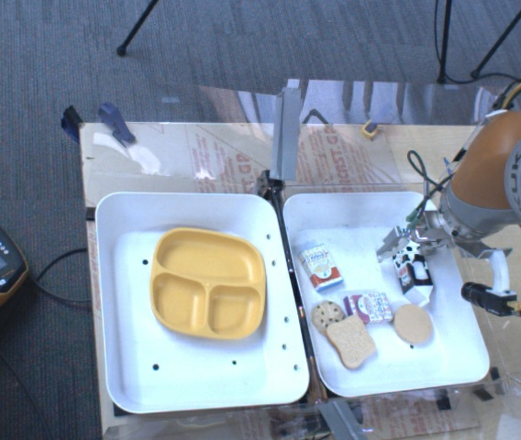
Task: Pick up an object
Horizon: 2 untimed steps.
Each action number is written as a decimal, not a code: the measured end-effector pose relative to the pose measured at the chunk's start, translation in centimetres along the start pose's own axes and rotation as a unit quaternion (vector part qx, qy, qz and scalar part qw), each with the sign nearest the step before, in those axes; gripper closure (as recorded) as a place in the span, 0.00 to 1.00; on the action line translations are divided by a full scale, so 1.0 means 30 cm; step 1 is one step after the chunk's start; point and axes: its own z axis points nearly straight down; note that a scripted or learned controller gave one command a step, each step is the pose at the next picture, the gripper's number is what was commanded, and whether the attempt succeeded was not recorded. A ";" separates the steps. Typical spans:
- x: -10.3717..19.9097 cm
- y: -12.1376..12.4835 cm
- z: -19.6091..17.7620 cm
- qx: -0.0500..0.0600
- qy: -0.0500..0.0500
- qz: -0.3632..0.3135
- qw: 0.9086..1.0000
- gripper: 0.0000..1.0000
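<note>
In the camera view, you have the gripper (pixel 414 257) low in the right bin (pixel 444 360), right of centre in the frame, sitting directly over a small black-and-white carton (pixel 416 275). The carton lies just beneath the tool, tilted, with its lower end poking out toward the bottom right. You cannot tell from this angle whether the tool is apart, together, or clamped on the carton; the wrist hardware hides that.

The other candidates sit lower and to the left in the same bin: a red-and-white carton (pixel 320 268), a cookie (pixel 327 314), a purple packet (pixel 369 308), a slice of toast (pixel 350 342) and a round tan disc (pixel 413 324). The left bin (pixel 114 246) carries a yellow divided plate (pixel 209 282).

Watch the carton's tilt. If the tool meets it off-centre, it will likely pivot or squirt out sideways rather than seat. The tan disc lies just below it, so a shoved carton could ride onto it. A lift may well come up with nothing, so check for the carton in the tool before you count it.
</note>
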 end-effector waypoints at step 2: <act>-0.007 0.004 -0.034 -0.001 -0.002 0.001 1.000 0.00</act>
